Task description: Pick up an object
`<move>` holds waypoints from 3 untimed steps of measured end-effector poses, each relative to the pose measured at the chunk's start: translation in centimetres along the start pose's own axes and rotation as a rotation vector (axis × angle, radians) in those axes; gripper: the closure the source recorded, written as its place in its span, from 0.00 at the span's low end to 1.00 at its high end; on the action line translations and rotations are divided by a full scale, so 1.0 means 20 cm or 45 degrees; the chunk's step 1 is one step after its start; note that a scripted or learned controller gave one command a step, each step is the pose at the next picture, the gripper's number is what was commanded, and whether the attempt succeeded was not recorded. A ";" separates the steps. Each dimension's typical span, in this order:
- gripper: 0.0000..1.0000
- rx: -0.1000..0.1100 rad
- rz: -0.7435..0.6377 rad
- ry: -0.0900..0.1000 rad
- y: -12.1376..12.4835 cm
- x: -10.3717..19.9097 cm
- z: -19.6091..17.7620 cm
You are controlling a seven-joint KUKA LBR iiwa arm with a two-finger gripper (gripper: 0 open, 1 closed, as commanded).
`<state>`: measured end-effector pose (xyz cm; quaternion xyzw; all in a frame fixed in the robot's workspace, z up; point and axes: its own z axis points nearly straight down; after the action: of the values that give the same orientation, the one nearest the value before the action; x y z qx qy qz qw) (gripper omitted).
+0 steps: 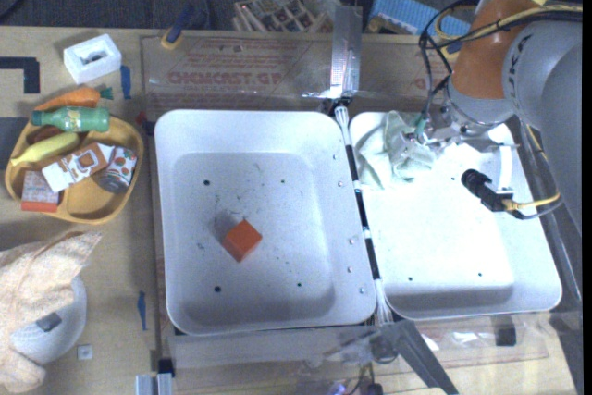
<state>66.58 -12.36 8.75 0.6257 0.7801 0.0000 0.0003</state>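
Note:
An orange cube (242,240) lies in the left bin (185,143), a little left of its middle. In the right bin (518,291), a crumpled pale green and white cloth (390,151) sits at the far left corner. My gripper (427,136) is down at the cloth's right edge, touching or just above it. The grey wrist and orange band (490,51) rise behind it to the upper right and hide how the gripper meets the cloth.
A black part with a yellow cable (481,185) hangs over the right bin, right of the cloth. A yellow bowl of toy food (74,166) stands left of the bins. A beige cloth (37,277) lies at the lower left, and a white box (92,58) at the upper left.

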 end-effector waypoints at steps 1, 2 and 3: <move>1.00 -0.005 -0.003 -0.005 0.01 0.00 -0.06; 0.00 -0.003 -0.003 -0.004 0.01 0.00 -0.06; 0.00 -0.003 0.280 -0.003 0.02 0.04 -0.25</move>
<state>66.72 -11.43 13.73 0.7075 0.7068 0.0004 0.0020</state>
